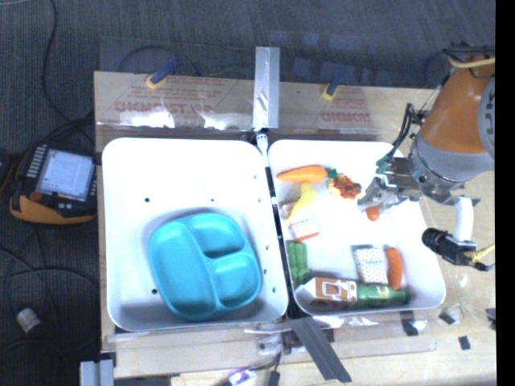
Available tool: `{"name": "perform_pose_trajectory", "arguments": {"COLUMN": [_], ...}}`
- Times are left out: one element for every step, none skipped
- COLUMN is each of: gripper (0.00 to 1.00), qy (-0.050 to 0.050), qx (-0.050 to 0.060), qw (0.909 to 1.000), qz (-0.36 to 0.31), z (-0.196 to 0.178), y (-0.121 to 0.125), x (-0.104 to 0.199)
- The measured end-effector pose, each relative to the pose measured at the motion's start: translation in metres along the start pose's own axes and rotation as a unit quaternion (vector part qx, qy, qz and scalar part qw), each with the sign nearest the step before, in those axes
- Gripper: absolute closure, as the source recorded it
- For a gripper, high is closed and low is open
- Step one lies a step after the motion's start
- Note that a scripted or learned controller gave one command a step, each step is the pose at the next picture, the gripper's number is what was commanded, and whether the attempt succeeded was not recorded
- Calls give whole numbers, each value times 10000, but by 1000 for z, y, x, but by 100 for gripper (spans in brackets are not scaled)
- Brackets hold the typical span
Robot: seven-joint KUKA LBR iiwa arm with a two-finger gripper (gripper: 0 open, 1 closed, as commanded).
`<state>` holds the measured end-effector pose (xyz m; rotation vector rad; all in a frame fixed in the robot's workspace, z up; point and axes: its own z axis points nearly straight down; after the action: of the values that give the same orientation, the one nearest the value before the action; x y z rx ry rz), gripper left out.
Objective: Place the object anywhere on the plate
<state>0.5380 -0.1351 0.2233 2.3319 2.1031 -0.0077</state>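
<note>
A blue divided plate (205,264) lies in the left bin (129,167), toward its front. My gripper (375,203) hangs over the right bin (430,284), near its middle right. It is shut on a small red-orange object (372,213) that shows at the fingertips. The arm's orange band (455,111) rises behind it at the right edge.
The right bin also holds a carrot (302,173), a banana (301,199), a small colourful toy (344,186), a white card (304,230), a green vegetable (298,260), a bottle lying along the front wall (358,293), a speckled packet (369,264) and a red sausage (393,268).
</note>
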Motion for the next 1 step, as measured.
{"name": "perform_pose_trajectory", "arguments": {"gripper": [100], "qy": [16], "qx": [10], "qw": [9997], "qz": [235], "z": [6], "y": [-56], "x": [64]}}
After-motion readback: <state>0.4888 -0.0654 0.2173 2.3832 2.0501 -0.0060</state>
